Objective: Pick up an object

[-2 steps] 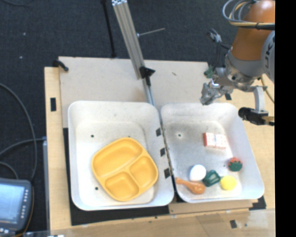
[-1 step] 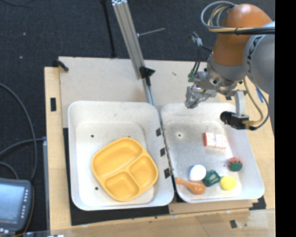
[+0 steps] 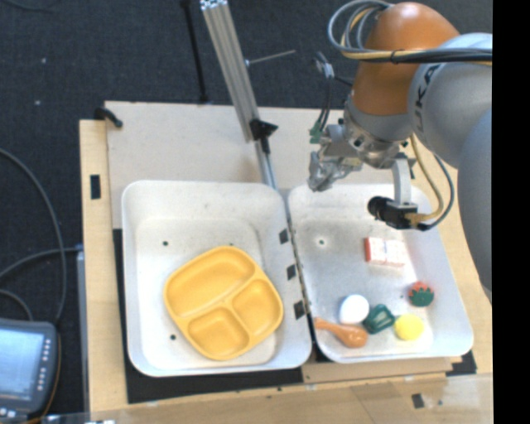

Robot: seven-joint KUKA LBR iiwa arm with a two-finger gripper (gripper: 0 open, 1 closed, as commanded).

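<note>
Grey gripper (image 3: pixel 325 175) hangs above the right bin's (image 3: pixel 331 224) far left corner, carrying nothing; I cannot tell its state. Every object, including the white ball (image 3: pixel 354 309) and pink box (image 3: pixel 386 251), lies unpicked, so grasping remains.

Clearly a robotics lab, not a home or kitchen. Shown by the grey-and-orange arm (image 3: pixel 431 74) entering from the upper right with loose cables (image 3: pixel 364 25) looped over it; by a plain board bench (image 3: pixel 166 141) at centre carrying two white bins (image 3: pixel 141 207) side by side; by an aluminium rail (image 3: pixel 236 83) slanting down from the top centre; by dark carpet (image 3: pixel 66 58) across the upper left, crossed by a cable (image 3: pixel 33 182) on the left edge; and by a screened handheld unit (image 3: pixel 25 364) at the lower left corner.
</note>
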